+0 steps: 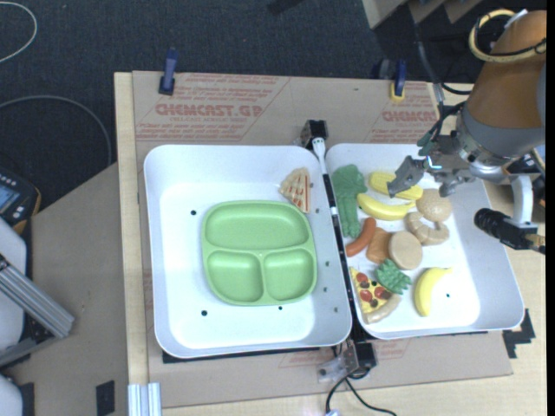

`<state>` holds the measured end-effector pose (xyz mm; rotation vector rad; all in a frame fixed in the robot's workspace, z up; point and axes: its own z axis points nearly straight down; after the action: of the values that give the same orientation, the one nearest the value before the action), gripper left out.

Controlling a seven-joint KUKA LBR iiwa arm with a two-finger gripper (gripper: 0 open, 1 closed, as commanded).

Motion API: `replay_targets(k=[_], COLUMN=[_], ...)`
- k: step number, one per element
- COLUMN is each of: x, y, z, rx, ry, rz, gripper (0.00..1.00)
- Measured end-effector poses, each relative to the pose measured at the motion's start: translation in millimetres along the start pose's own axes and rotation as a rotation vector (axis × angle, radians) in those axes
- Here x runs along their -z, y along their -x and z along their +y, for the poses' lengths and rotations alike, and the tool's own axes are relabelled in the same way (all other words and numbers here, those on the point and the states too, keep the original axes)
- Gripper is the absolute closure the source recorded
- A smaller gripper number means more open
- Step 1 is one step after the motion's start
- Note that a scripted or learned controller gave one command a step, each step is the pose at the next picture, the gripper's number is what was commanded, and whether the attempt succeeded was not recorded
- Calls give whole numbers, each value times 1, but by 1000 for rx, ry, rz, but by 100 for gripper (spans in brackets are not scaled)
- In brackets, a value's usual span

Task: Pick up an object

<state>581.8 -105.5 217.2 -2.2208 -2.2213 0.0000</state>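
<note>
Gripper [429, 173] hovers just above the banana [384, 205], fingers spread, holding nothing; approach step; next, descend and close.

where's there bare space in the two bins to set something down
Left bin: bare floor all round the green divided plate, widest along its left and front; the sandwich wedge takes the back right corner. Right bin: crowded on its left with toy food; the bare strip runs along the right wall, beyond the lemon.

Toy food [395, 250] crowds my right bin's [486, 306] left half; its right side lies open, as does the left bin [173, 232] around the green tray [258, 251].
</note>
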Motion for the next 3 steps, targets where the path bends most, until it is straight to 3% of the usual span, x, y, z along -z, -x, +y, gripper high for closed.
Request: replay_targets(k=[1, 2, 3], x=[-34, -75, -64], y=[-21, -11, -11], z=[-76, -104, -102], rx=[-2, -1, -2], ry=[-7, -4, 2], rz=[3, 1, -1], gripper=[0, 0, 100])
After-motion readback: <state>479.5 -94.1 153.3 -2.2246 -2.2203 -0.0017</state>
